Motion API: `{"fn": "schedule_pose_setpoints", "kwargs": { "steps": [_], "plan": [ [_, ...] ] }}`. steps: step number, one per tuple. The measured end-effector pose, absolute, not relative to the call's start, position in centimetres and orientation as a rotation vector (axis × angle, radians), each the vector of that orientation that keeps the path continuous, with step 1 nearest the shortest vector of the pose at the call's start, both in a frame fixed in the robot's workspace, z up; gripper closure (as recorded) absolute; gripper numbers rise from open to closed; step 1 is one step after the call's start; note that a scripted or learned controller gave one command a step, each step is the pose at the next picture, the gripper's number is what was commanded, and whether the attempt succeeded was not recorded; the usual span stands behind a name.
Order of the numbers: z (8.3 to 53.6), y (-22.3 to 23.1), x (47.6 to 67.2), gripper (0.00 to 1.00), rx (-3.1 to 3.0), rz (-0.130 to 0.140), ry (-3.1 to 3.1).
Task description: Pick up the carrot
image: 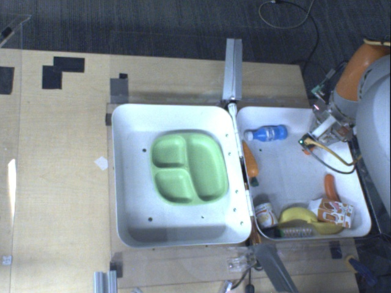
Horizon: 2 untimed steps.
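Banana [299, 215] and carrot [249, 158] lie in right bin [287, 163].

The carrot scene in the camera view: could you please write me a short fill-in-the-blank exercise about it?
1. The carrot lies in the right bin, against its ____ wall.
2. The green divided tray sits in the ____ bin.
3. The bottle near the carrot has a ____ cap.
4. The banana lies along the right bin's ____ edge.

Missing words: left; left; blue; near (bottom)
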State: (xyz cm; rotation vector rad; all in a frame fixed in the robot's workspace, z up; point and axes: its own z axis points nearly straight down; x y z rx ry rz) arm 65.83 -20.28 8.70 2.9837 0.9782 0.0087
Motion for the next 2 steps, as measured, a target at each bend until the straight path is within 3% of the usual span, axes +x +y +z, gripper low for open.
{"fn": "schedule_pose_setpoints", "kwargs": {
  "steps": [1, 2],
  "plan": [
    [10.2, -20.3, 65.5, 1.0, 3.01, 0.006, 0.892],
    [8.8, -19.7, 66.3, 1.0, 3.128, 0.016, 0.341]
  ]
}}
